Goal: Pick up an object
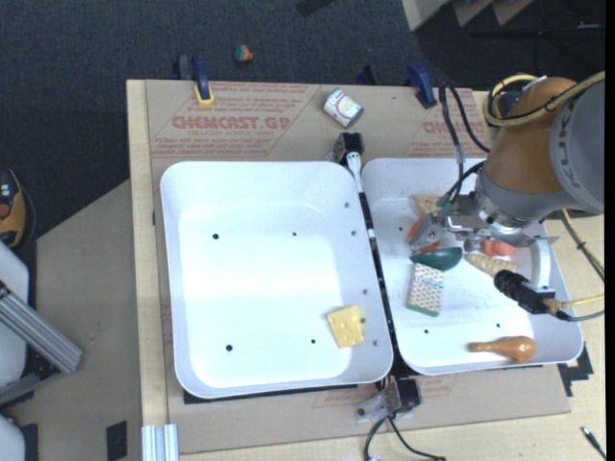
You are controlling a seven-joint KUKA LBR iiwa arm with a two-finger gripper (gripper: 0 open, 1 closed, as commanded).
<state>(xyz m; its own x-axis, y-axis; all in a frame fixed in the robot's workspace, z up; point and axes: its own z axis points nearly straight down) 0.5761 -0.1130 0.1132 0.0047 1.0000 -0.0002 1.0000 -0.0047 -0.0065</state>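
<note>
My gripper [459, 236] hangs low over the middle of the right bin [452, 353], under the grey and orange arm. Just below and left of it lie a dark green object [438, 255] and an orange-red piece [419, 226]. A tan item [426, 203] sits at the bin's back, and a pink-red object [498, 248] lies to the gripper's right. A patterned rectangular pad [426, 288] lies in front of the gripper. A brown pear-shaped object [504, 348] rests near the bin's front edge. A yellow cheese-like block [347, 326] lies in the left bin [192, 209].
A small white box [342, 108] sits on the board behind the bins. Blue clamps [201, 77] hold the board's back edge. A black cable and connector [524, 292] run over the right bin's right side.
</note>
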